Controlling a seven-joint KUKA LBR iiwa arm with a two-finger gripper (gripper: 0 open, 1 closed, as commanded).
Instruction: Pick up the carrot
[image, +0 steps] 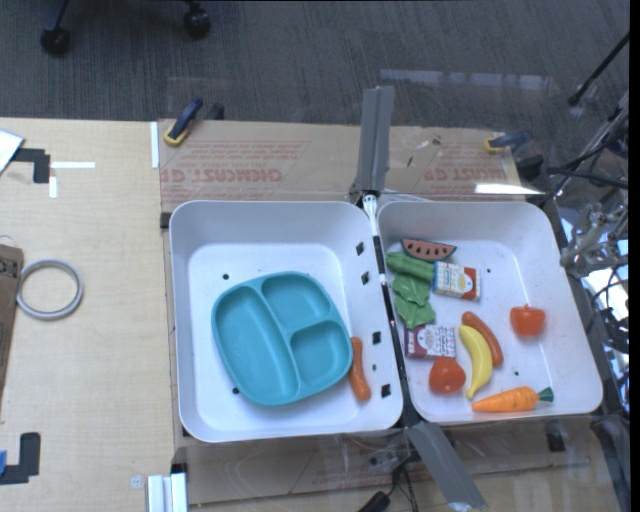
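Starting with the biggest: two bins, side by side?

Yes. Left bin (185, 330) and right bin (560, 260), touching along the middle wall, on a cardboard sheet (260, 165).

Inside the left one?

Mostly a teal divided plate (283, 337), tilted, close to the near wall. Just beside its right edge, an orange sausage (358, 368), hard against the middle wall. Bare floor along the far side and the left side.

And the right one?

Crowded on the left half. Green leaves (410, 285) along the middle wall, a watermelon slice (428, 248) at the far end, a juice box (456, 281) to the right of the leaves, a small carton (432, 342) nearer. Then a banana (479, 358), with a red sausage (484, 335) along its far side and a tomato (446, 376) at its left.

Where exactly is the carrot?

Carrot (510, 400) lying flat across the near right corner, close to the near wall, green top pointing right, thin tip pointing left. Banana's near end just beside that tip, possibly touching. A red-orange fruit (527, 320) further back, well apart.

Open room around it?

Bare floor on the far side, between carrot and fruit, and along the right wall. Tight only at the near rim and the left tip.

Claw wide, narrow, or holding?

Cannot tell.
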